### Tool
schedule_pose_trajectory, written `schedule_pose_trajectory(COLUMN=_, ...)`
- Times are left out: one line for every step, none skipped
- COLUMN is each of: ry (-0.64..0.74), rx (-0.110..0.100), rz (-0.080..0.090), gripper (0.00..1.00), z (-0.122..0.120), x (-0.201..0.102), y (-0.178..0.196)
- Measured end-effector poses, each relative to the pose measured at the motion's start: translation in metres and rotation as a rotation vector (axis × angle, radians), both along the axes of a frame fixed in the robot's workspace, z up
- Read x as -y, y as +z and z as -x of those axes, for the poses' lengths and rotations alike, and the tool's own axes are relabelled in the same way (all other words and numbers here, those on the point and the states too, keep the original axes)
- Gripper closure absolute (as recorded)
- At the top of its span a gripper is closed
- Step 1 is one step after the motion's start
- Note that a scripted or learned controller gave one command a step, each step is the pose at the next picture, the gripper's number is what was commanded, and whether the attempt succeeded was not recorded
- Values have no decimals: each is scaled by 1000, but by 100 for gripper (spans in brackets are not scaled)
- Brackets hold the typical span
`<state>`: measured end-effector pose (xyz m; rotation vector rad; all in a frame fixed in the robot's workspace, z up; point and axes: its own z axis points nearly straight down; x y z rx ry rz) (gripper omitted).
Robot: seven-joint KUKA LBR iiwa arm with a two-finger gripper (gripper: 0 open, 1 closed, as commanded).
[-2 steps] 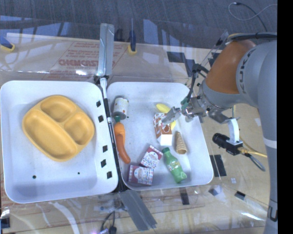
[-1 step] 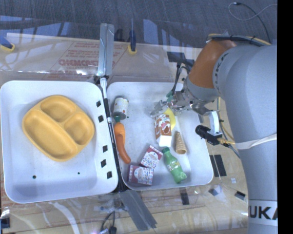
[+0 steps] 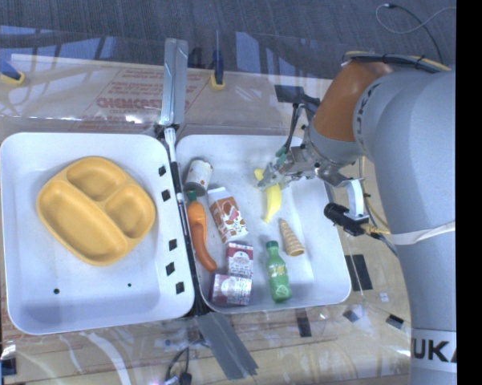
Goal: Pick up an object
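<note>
My gripper (image 3: 274,176) hung over the right bin (image 3: 333,275), its tips at the top end of the banana (image 3: 271,202). Whether my jaws were apart or together could not be told. The banana lay on the bin floor near the middle. Left of it were a can (image 3: 198,172), a carrot (image 3: 200,235) and a small carton (image 3: 228,218). Below lay a red box (image 3: 236,273), a green bottle (image 3: 277,272) and an ice-cream cone (image 3: 291,237). The left bin (image 3: 24,295) held a yellow divided plate (image 3: 96,208).
</note>
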<state>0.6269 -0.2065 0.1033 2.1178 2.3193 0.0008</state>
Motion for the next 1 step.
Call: schedule_pose_trajectory(ry=-8, rx=-2, rz=0, gripper=100, z=12, x=-35, y=108)
